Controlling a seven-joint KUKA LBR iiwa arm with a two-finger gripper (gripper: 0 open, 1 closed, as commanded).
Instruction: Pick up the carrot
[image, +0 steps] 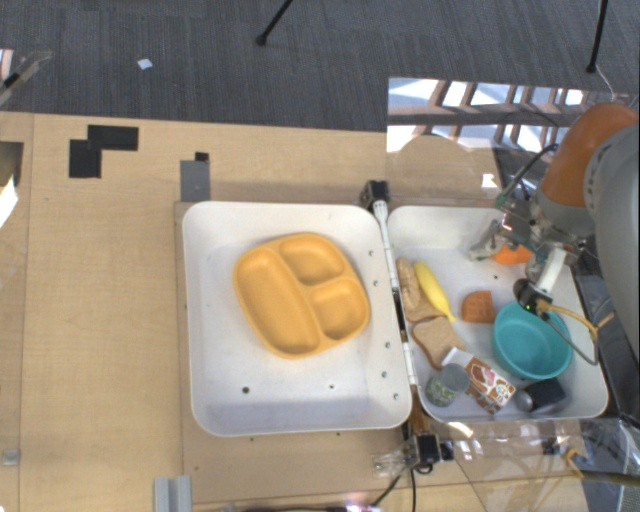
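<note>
Not yet done, judging by how things lie. Down in the far right corner of the right bin (590, 405), with the gripper (501, 242) low over the floor and the orange-banded arm (590, 160) leaning in from the right. Carrot (514, 256) seen as a small orange patch on the white floor, just beside the gripper's tip and partly hidden under the wrist hardware. Looks to be resting in the bin rather than lifted, though hard to call from this slant. Cannot tell whether the gripper stands apart or closed, nor whether it has any hold on the carrot; too much cable and metal crowded into that corner. Probably at the grasping step, then, with the closing, if not made already, and the lift left to do. Well apart from the carrot, toward the middle and near end of the same bin: a banana (433, 288), a slice of bread (435, 341), a small brown-orange piece (478, 306), a teal bowl (530, 342) and a printed carton (490, 386). Nothing touching the carrot except perhaps the gripper itself. Over in the left bin (215, 400), a yellow divided plate (300, 295), away from the work.
</note>
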